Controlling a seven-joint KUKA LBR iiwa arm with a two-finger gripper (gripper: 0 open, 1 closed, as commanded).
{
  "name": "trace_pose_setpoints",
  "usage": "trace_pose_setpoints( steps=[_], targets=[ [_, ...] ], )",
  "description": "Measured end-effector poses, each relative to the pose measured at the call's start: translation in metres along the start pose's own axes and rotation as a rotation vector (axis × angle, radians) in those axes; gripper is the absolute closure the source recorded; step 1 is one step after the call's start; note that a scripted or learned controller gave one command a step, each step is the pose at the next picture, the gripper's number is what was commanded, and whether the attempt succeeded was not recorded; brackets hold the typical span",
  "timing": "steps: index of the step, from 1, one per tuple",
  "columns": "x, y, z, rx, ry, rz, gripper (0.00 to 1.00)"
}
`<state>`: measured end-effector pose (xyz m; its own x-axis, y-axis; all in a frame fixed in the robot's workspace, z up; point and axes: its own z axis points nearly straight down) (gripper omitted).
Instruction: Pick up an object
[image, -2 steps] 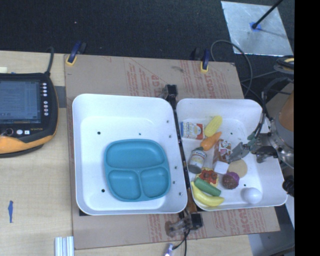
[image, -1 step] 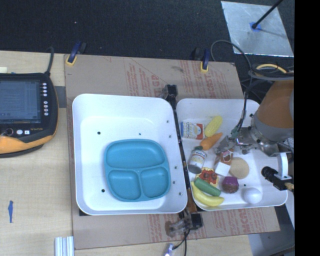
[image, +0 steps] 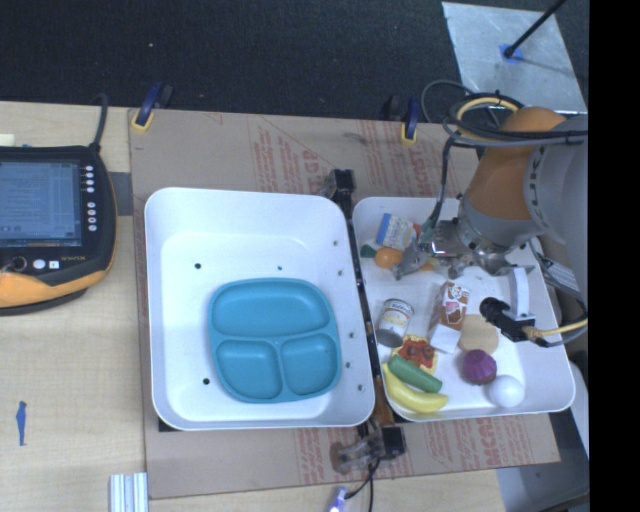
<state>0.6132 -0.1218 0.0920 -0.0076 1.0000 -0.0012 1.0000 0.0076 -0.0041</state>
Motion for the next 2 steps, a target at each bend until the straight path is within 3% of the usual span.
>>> trace_pose_setpoints(
  steps=[1,2],
  targets=[
    [0.005,-0.084,0.001,0.001,0.001,0.002,0.0],
    [0.004,-0.084,-0.01,0.003,0.0,-0.002,1.0]
  ],
)
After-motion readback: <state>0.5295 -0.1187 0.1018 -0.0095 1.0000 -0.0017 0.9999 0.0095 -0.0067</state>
